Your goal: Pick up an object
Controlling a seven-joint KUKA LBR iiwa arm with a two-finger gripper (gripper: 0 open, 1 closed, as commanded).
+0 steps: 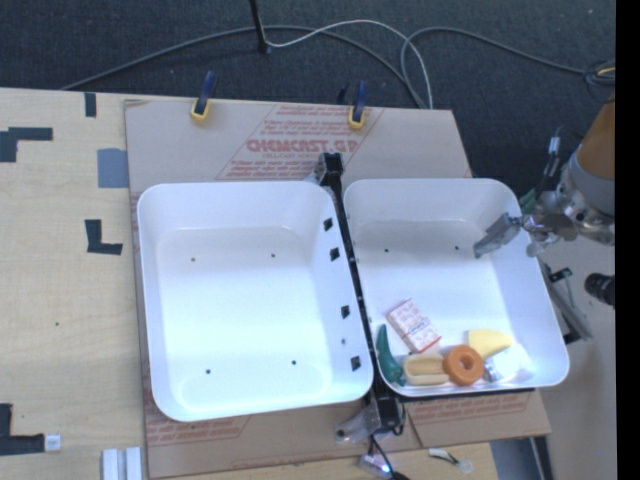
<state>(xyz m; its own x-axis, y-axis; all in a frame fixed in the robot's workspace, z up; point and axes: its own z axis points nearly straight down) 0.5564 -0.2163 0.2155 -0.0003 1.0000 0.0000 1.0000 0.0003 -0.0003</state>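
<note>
The right bin [430, 186] holds a cluster of small objects at its front edge. Among them are a red-and-white checked packet [413, 325], an orange ring [463, 364], a yellow wedge [489, 342], a tan bread-like piece [424, 369], a green curved item [387, 356] and a white lump [508, 367]. My gripper [492, 237] hangs over the bin's right rim near its back corner, pointing down and left. It is well apart from the cluster and nothing shows in it.
The left bin [240, 298] sits beside the right one, with a black strip [345, 268] between them. Both rest on a cardboard sheet [290, 143] held by two clamps [204, 98] [357, 106]. Cables [400, 48] run across the dark floor behind.
</note>
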